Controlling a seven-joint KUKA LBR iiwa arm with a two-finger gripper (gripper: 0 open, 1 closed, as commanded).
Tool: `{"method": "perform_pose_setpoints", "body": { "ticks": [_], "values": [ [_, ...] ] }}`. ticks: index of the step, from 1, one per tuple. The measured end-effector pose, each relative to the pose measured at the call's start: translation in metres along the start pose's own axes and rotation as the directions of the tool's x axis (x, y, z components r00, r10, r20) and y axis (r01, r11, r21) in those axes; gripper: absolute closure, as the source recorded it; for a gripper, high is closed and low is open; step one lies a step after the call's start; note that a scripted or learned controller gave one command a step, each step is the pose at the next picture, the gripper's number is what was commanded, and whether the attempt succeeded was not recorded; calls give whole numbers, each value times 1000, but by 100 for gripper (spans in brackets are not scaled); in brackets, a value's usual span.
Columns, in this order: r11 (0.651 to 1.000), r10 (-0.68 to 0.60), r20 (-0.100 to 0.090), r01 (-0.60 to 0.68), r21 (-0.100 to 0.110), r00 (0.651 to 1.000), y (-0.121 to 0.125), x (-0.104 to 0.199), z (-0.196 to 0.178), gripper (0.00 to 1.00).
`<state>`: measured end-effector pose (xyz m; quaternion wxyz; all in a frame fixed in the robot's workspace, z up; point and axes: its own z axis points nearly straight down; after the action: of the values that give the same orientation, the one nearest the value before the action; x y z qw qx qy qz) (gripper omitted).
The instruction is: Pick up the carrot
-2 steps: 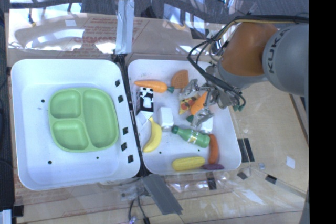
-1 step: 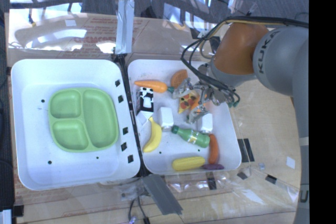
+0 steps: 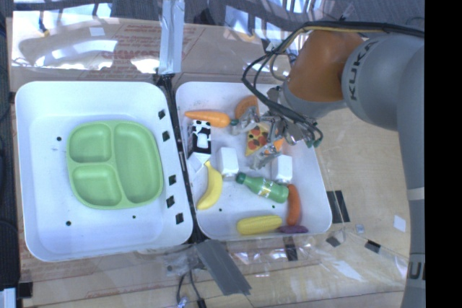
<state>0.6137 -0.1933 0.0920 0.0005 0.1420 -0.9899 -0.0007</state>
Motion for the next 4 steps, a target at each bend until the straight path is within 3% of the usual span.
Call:
{"method": "perform_pose_setpoints", "body": {
  "ticks": [1,2,3,4],
  "values": [
    [1000,-8,6,8,5,1000,-23,-25,-24,0],
    [984,-177,2,177,1,984,-12,10,-1,0],
    [983,-183,5,183,2,983,-10,7,-12,100],
    [1000,19,6,-19,3,1000,38,-11,-86,100]
  ]
}}
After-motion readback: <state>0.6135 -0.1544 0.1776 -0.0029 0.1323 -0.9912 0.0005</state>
